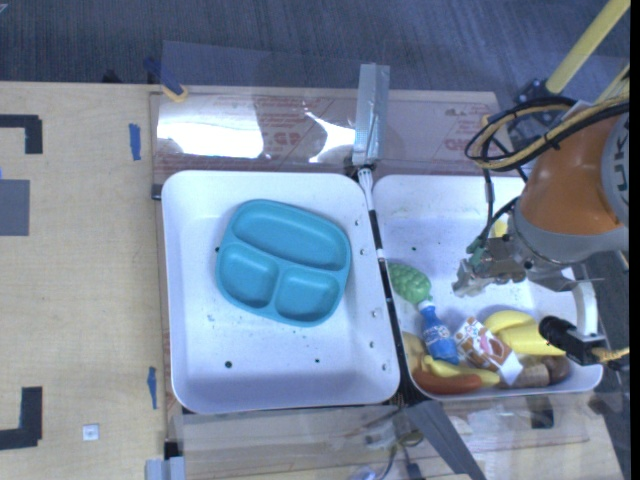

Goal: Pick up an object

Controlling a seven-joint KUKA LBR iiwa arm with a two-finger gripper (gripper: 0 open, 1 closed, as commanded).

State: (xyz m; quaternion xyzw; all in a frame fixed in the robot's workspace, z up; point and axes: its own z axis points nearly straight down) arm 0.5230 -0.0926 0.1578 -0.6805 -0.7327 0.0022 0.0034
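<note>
Gripper (478,276) hovers over the right bin (440,203), finger state impossible to tell.
One blue tray (283,261) sits in the left bin (190,298); right bin's near corner: one green item (409,281), one bottle (436,333), one banana (520,330).

The desk (75,268) has a light wood-grain top bearing black square markings and short strips of blue tape (134,140). Beyond its far edge lies dark grey-blue carpet floor (300,18). A clear plastic panel (250,128) along the far side reflects bright overhead light.
</note>
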